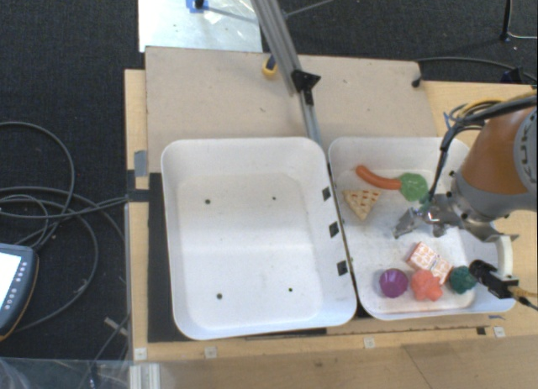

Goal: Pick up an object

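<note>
- Dark carpet is surrounding a wooden bench (252,93) carrying two white bins.
- Toy food is lying in the right bin (353,156): carrot (378,179), waffle wedge (361,203), purple ball (392,282), orange piece (426,286).
- Just above them, the gripper (414,221) is hovering, fingers spread, grasping nothing.
- Left bin (244,236) is sitting beside it.

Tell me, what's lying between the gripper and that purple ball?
In the camera view, only bare white bin floor lies between the gripper and the purple ball. The pink-and-white block sits just right of that line.
</note>
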